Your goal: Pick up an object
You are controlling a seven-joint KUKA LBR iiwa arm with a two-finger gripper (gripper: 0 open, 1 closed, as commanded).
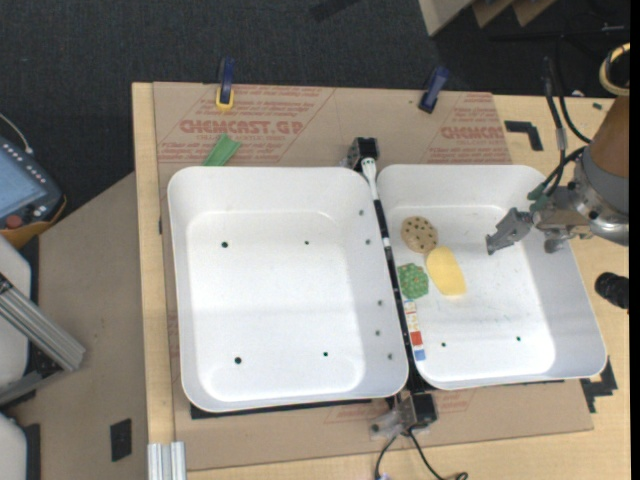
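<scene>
Overhead slanted view of a brown cardboard-covered bench (300, 118) bearing two shallow white bins side by side. Left bin (200, 268), centre-left of the frame. Right bin (520, 328), centre-right, containing three small things grouped near its left wall: a tan speckled cookie (419, 233) uppermost; a yellow oblong piece (446, 271) just below and slightly right of it; a green crumpled piece (412, 281) just beside the yellow one, on its left. Grey arm entering at the right edge, with gripper (503, 234) above the upper right part of the right bin, well apart from the three things. Grip state: cannot tell from this angle; nothing seen held. Blue clamps (434, 88) at the upper edge of the cardboard; green strip (221, 150) at its upper left.
</scene>
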